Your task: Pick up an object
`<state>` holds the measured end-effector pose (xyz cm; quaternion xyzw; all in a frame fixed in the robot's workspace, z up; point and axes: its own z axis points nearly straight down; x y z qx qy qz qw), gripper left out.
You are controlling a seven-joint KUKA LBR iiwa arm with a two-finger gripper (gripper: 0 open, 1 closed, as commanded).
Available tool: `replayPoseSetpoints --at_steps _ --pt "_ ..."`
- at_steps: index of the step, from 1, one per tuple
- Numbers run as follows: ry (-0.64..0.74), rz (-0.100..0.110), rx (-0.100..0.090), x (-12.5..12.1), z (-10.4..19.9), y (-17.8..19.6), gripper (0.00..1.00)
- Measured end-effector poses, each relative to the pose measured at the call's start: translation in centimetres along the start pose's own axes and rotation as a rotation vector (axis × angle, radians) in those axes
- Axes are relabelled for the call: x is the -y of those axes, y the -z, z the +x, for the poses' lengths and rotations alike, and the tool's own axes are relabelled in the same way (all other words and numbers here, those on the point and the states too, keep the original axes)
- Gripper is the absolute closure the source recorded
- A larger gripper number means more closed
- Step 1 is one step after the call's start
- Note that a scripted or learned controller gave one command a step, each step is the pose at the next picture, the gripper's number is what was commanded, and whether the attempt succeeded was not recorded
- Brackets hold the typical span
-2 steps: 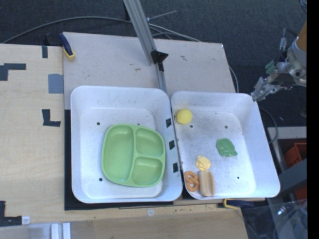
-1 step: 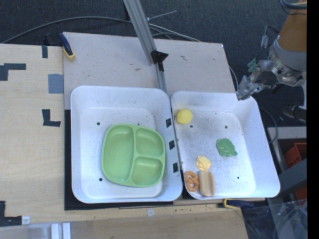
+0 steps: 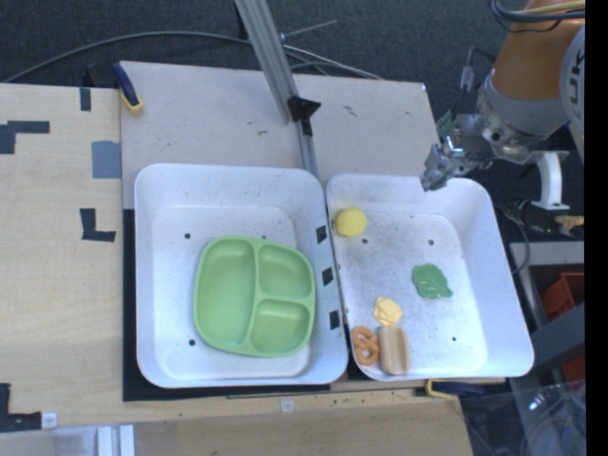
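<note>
Worktop (image 3: 209, 112) comes first: pale board filling the frame's middle and left, carrying two shallow white bins side by side so that everything loose stays corralled. You see the left bin (image 3: 157, 255) nearly filled by a green divided plate (image 3: 255, 295), lying flat in its middle with only narrow strips of floor around it. The right bin (image 3: 475, 255) holds the small things, and that is where your pick will likely come from. The arm (image 3: 537, 55) hangs at the upper right of the frame, its gripper (image 3: 439, 171) above the right bin's upper right rim, carrying nothing; whether the fingers are spread or pressed together you cannot tell at this size.

A green leafy piece (image 3: 431, 280) lies alone right of the bin's centre, with bare floor on every side, so it looks the easiest approach. The yellow ball (image 3: 351, 221) sits in the upper left corner, close to the wall, which may crowd a descent. Along the lower rim, a tan bun-like piece (image 3: 392, 350), a pretzel (image 3: 364, 345) and a small yellow piece (image 3: 387, 311) cluster, touching or nearly so; expect less room there.
</note>
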<state>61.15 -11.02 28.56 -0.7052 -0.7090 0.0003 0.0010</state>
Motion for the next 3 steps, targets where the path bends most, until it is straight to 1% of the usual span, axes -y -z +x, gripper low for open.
replayPoseSetpoints --at_steps 1,2,3 --pt "0.001 0.001 -0.001 -0.2 5.7 -2.1 1.00" --pt "0.002 -0.001 0.000 -0.5 10.7 -2.0 1.00" --pt "0.002 -0.001 0.000 -1.7 16.4 -2.4 1.00"
